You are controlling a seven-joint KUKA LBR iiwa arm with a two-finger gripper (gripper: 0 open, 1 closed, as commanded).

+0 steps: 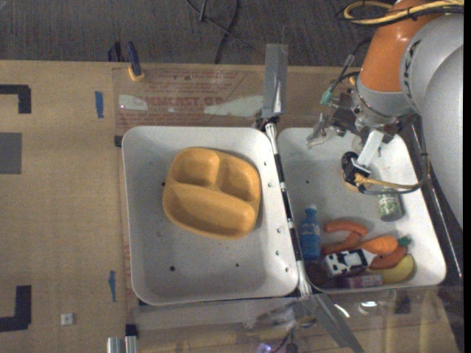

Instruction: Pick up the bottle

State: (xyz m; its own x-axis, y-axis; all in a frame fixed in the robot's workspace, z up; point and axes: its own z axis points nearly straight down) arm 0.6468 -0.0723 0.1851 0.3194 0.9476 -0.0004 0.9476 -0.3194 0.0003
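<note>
Along the near edge of the right bin (427, 223), toward its near right corner, lies a yellow banana (399, 271). Just left of it is a small black-and-white item (349, 261), too blurred to name, with a purple thing (362, 279) at the rim beside it. Just beyond these lie a toy carrot (381, 245) and an orange-red sausage shape (344, 226), close together.

The bottle (310, 235), clear with a blue cap, is against the right bin's left wall in the near half, cap pointing toward the far edge. It lies just left of the sausage shape.

A small green-topped jar (390, 205) is near the bin's right wall.

The gripper (320, 132) is over the far left part of the right bin, well apart from the bottle. I cannot tell whether it is open or closed.

In the left bin (147, 256), a yellow divided plate (212, 192) rests nearer the far right corner. Both bins stand on the brown bench (59, 197).
</note>
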